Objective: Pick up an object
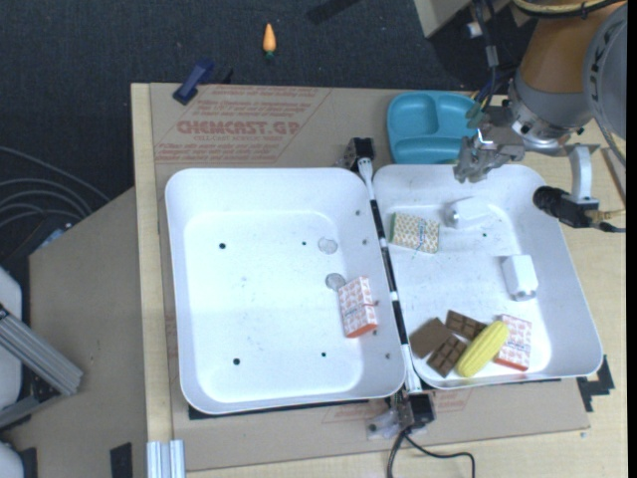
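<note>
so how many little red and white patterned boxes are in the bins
2. One red and white box lies in the left bin, near its right wall. The other lies in the right bin's near corner, partly under the yellow corn. Others could be hidden.

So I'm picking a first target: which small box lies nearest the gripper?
The pale patterned box in the right bin, closest to the gripper; the red-and-white ones lie farther.

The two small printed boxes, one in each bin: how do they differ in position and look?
The red-patterned box stands in the left bin, by its right wall, while the pale box lies in the right bin, near its upper left. The red-patterned box looks taller and narrower; the pale box looks flatter and squarer, with blue and yellowish print. Both are small printed cartons near the divide between the bins.
</note>
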Available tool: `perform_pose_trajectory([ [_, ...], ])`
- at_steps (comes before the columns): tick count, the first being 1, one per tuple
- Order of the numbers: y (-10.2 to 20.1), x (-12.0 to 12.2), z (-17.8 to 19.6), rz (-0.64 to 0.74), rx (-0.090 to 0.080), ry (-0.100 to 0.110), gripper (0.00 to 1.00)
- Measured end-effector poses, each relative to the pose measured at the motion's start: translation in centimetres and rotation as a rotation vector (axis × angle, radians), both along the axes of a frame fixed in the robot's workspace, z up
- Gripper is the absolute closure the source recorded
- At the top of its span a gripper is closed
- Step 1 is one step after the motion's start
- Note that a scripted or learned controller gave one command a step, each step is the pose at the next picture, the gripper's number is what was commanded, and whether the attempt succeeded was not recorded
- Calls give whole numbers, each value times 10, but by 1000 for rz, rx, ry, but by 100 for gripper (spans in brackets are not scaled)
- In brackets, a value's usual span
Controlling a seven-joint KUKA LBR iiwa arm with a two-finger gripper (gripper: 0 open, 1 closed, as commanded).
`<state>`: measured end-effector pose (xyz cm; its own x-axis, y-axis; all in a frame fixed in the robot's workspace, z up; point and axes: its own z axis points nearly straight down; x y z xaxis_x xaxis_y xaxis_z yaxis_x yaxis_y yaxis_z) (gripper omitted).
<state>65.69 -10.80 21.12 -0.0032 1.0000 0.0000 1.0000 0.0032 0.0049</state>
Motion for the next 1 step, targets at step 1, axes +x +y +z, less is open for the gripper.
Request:
perform_pose_trajectory([
  [1,67,2,14,-1,1,2,100],
])
